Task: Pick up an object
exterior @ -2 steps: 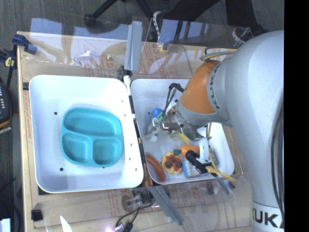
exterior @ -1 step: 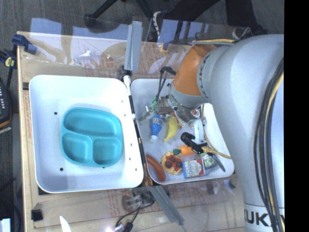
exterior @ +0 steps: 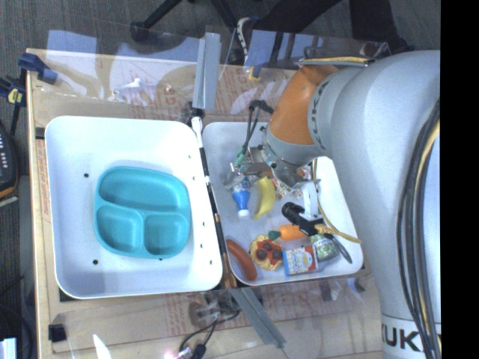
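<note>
The hand (exterior: pixel 258 172) is lowered just above a yellow plastic banana (exterior: pixel 264 197); its state cannot be told.

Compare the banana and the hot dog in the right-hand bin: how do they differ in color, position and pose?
The banana is yellow; the hot dog is reddish-brown. The banana lies mid-bin, close under the gripper, beside a small blue and white bottle; the hot dog lies at the bin's near left corner, next to a toy pizza. The banana stands steeper in the view. Both are elongated toy foods lying in the right bin.

Pincer (exterior: pixel 258 172) above banana (exterior: pixel 265 197) in right bin (exterior: pixel 217 144).
</note>
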Robot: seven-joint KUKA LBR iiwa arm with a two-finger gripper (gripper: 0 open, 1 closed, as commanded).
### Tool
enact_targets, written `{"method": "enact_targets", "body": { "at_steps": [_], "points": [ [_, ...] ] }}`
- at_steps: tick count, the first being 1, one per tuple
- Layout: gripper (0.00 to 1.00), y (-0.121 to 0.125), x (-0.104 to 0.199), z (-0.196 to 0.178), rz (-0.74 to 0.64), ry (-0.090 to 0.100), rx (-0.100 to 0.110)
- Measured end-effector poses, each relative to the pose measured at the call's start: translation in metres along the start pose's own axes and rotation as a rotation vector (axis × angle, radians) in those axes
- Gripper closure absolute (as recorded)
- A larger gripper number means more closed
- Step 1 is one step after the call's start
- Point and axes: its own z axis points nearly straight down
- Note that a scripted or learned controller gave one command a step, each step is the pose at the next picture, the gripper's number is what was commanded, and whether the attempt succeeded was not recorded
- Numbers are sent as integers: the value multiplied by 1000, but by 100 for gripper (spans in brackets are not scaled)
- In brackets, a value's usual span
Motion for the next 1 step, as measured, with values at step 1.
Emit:
{"method": "enact_targets", "body": {
  "at_steps": [1],
  "points": [
    [100, 10, 12, -107, 58, -2, -4]
  ]
}}
